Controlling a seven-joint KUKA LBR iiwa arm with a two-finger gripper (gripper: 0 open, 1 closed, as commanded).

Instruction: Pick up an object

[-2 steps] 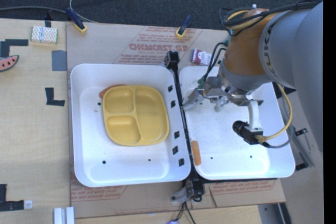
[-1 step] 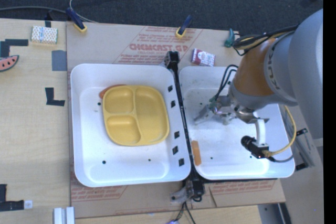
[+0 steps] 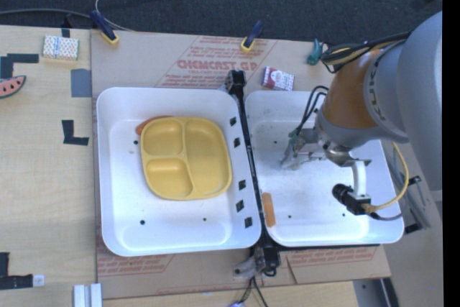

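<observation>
A yellow divided plate (image 3: 185, 157) lies in the left bin (image 3: 118, 226), with a reddish thing (image 3: 142, 126) peeking out from under its upper left edge. A small orange stick-shaped object (image 3: 268, 208) lies in the right bin (image 3: 316, 226) against its left wall. My gripper (image 3: 295, 153) is low over the floor of the right bin, near its middle, above and to the right of the orange object and apart from it. Nothing shows between its tips.
The grey and orange arm (image 3: 359, 97) covers the right bin's right half. A black cable plug (image 3: 348, 198) hangs off the wrist. A red-and-white packet (image 3: 277, 78) lies on the cardboard behind the bins. Clamps (image 3: 251, 36) hold the cardboard's far edge.
</observation>
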